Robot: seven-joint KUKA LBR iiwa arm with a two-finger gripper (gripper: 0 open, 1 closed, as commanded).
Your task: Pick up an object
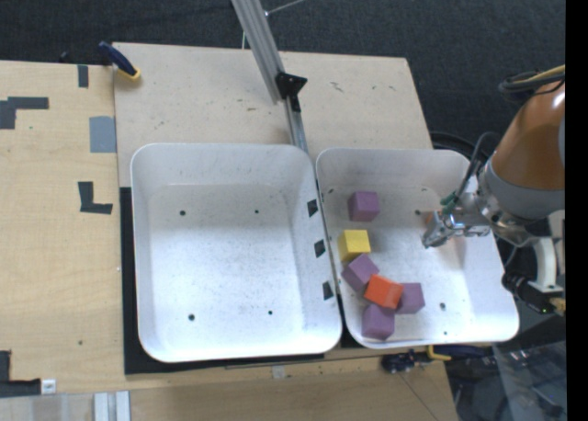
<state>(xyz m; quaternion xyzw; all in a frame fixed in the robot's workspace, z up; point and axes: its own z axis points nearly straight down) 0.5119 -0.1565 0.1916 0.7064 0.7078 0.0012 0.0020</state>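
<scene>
The bench carries two white bins. The left bin sits beside the right bin, which holds the blocks. The arm reaches over the right bin's right side, its gripper above bare floor, well apart from the blocks; whether it is clenched or released cannot be told. One purple block lies alone, a yellow block below it. An orange block rests among three more purple ones.
</scene>
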